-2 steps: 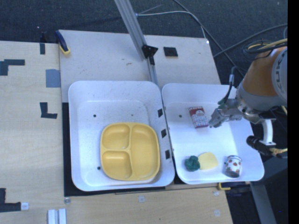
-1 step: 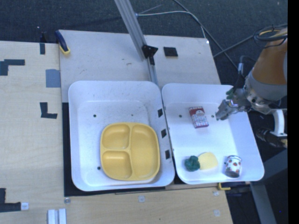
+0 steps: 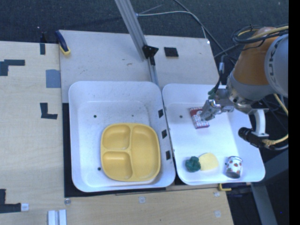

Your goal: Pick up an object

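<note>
- We see the gripper [image 3: 207, 112] low over the right bin [image 3: 243, 139], its tip touching the upper right edge of a small red-and-white checked packet [image 3: 198, 118] on the bin floor.
- We cannot tell how its fingers stand.
- Well apart, along the front: a green lump [image 3: 192, 163], a yellow piece [image 3: 209, 161], a silvery object [image 3: 233, 167].

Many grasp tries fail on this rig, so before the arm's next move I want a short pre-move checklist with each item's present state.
1. Pincer over the right white bin: ok.
2. Pincer directly above the small red-and-white checked flat packet: ok, it overlaps the packet's upper right.
3. Packet gripped between the fingers: cannot tell.
4. Packet apart from the bin's other items, the dark green lump, pale yellow block and silver-and-red rounded object: ok, they lie along the near edge.
5. Yellow divided plastic plate out of the way in the left white bin: ok.
</note>
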You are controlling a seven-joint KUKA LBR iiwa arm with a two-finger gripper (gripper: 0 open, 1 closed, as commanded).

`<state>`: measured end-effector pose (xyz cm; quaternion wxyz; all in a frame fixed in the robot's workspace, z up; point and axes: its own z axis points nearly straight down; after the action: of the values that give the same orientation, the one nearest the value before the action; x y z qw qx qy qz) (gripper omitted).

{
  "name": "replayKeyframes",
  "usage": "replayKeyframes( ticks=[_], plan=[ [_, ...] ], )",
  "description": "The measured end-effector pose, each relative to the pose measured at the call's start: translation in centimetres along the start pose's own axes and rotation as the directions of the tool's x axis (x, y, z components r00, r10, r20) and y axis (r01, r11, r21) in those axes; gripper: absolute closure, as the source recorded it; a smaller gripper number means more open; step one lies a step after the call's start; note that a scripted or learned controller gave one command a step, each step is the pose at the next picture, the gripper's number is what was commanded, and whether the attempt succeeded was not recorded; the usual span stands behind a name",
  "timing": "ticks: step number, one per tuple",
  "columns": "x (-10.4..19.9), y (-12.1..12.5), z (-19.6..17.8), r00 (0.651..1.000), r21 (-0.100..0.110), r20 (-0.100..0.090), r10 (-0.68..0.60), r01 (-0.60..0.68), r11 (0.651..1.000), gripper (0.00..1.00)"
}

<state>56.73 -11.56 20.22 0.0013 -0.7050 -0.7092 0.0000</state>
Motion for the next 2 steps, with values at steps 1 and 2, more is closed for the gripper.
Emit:
replayKeyframes(
  ticks=[1, 2],
  plan=[
    [4.7, 1.0, 0.5, 1.000, 0.000, 0.000, 0.000, 0.000, 1.000, 1.00],
    [11.0, 2.5, -0.2, 1.000, -0.001, -0.001, -0.002, 0.002, 1.000, 1.00]
  ],
)
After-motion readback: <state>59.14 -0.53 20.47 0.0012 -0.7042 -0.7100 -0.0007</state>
